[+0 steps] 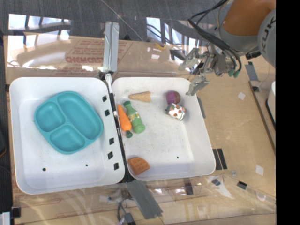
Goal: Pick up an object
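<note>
The desk carries two shallow white bins side by side, the left bin and the right bin, their inner walls touching along a row of black clips. The grey arm with its orange band reaches in from the upper right, cables looping around its wrist. In the left bin lies a teal divided plate with three compartments, set at a slant near the bin's middle. The claw hangs over the far right corner of the right bin, above its rim, with nothing between its fingers; one finger points down toward the bin edge, and how wide the fingers stand I cannot tell. In the right bin, near its left wall, a green bottle lies just beside an orange carrot, the two touching lengthwise. A brown bread piece sits by the near wall. A white cup with red spots lies tipped just below a purple ball, both near the claw. A tan cone lies by the far wall, between the bottle and the ball.
</note>
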You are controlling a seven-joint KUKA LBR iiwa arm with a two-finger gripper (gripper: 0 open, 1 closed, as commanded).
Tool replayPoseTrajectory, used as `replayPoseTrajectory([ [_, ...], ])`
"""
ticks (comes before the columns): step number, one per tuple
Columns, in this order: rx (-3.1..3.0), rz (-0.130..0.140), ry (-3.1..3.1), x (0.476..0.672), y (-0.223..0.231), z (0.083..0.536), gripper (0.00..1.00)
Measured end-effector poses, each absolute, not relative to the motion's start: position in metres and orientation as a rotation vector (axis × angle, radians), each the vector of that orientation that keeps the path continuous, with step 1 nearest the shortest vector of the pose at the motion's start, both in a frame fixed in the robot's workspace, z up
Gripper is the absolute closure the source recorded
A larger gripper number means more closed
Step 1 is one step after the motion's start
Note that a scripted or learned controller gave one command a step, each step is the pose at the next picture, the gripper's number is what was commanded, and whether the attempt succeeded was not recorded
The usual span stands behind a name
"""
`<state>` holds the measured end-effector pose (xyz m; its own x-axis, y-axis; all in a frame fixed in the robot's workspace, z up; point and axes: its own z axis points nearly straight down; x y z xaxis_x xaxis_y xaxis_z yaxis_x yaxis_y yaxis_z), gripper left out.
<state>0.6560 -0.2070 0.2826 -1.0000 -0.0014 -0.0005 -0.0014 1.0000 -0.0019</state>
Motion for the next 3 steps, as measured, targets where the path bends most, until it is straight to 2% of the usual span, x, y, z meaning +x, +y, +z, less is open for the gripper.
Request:
replayPoseTrajectory([
  [1, 0.323, 0.003, 3.134, 0.655, -0.21, 0.156, 0.0],
  [2, 0.806, 0.001, 3.035, 0.609, -0.21, 0.094, 0.0],
  [3, 0.791, -0.001, 3.035, 0.611, -0.208, 0.106, 1.0],
])
